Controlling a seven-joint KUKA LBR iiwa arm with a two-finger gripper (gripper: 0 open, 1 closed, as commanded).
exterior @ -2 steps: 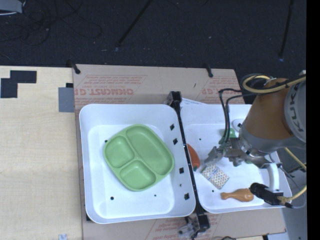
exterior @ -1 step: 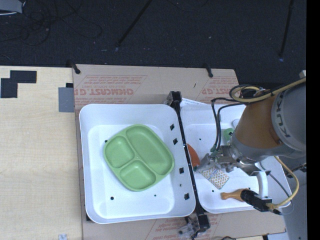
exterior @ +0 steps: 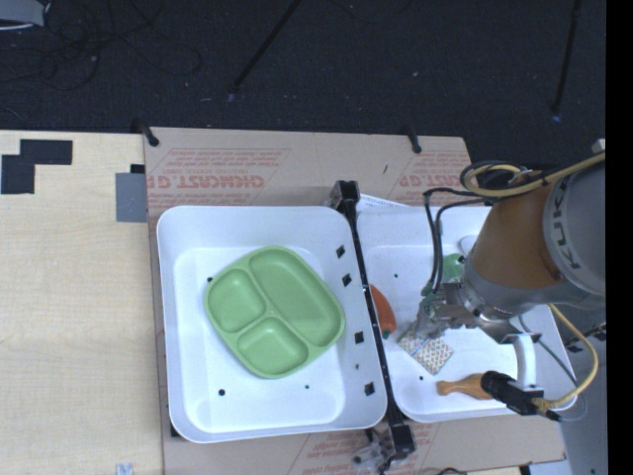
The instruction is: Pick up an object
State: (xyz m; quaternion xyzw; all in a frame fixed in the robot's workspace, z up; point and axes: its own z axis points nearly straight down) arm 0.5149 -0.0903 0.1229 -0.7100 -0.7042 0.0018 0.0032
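So the arm (exterior: 514,250) is reaching into the right bin (exterior: 401,255) from the right side, and the gripper (exterior: 427,327) is low over the middle of it. From where I'm standing I honestly can't tell whether it's open or closed, the wrist blocks the view. Nothing visibly in its grasp.

Directly under or just in front of the gripper there's a little checkered patch (exterior: 428,351) lying flat on the bin floor, looks like it's touching or very nearly. That's the closest thing to it. Just left of that, up against the divider between the bins, is an orange thing (exterior: 382,310). A brown wooden piece (exterior: 462,387) lies near the front edge of the same bin, and a small green thing (exterior: 452,265) peeks out behind the wrist toward the back.

The left bin (exterior: 188,265) has a green plate (exterior: 274,311) with three compartments, sitting slightly turned, well apart from the gripper. Both bins sit on a cardboard sheet (exterior: 247,166) on the pale counter (exterior: 69,315).
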